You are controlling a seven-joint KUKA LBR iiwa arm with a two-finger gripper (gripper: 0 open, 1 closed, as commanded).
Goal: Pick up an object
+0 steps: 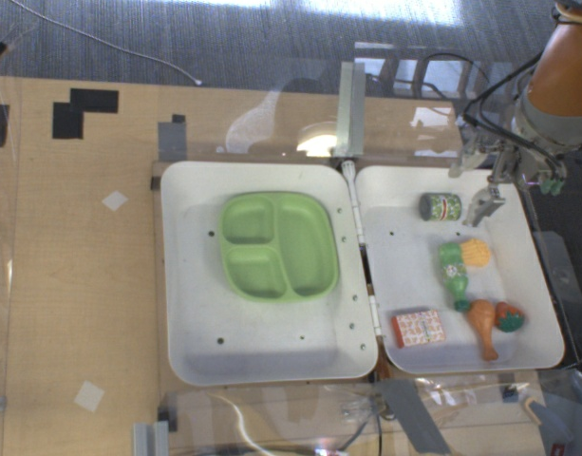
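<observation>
White bins, two of them, sit side by side: the left bin [191, 350] holds one green divided plate [276, 245], and the right bin [404, 193] holds five small things, one each. Largest of these, an orange drumstick [481, 324] slants from upper left to lower right near the front, touching a small orange-and-green piece [509, 318]; a red printed box [419, 328] lies flat to its left, and a green bottle [452, 269] points front to back, touching a yellow corn piece [476, 252]. Smallest and nearest the gripper [482, 207] is a dark can [441, 206] on its side, long axis left to right, just left of the fingers, which stand apart over bare bin floor, holding nothing.
</observation>
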